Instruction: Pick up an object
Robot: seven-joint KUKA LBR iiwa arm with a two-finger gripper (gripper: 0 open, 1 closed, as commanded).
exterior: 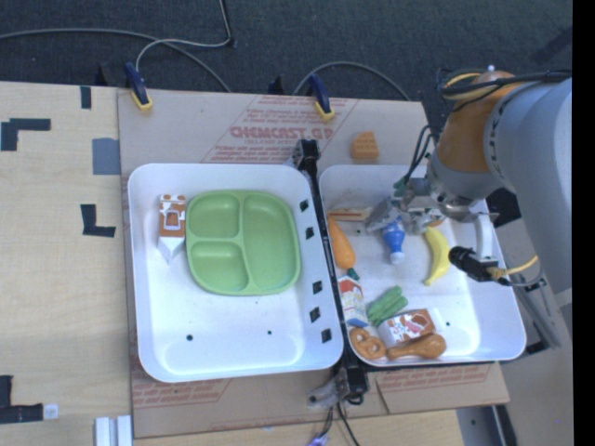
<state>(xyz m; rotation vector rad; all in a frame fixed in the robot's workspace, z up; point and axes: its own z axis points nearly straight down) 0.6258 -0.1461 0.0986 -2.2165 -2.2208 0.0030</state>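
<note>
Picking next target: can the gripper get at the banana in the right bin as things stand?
Probably yes. The banana lies on open bin floor in the right bin, nothing on top of it, just beside the gripper. The blue bottle sits close on its left and might crowd a finger.

A: Around the blue bottle (394, 242), what blocks you?

B: The banana (436, 255) lies just right of it, the carrot (341, 246) to its left by the divider, and the gripper (400, 214) sits right above it.

A: Any room?

B: Below the bottle you have bare bin floor (409, 277) before the green pods (386, 303).
</note>
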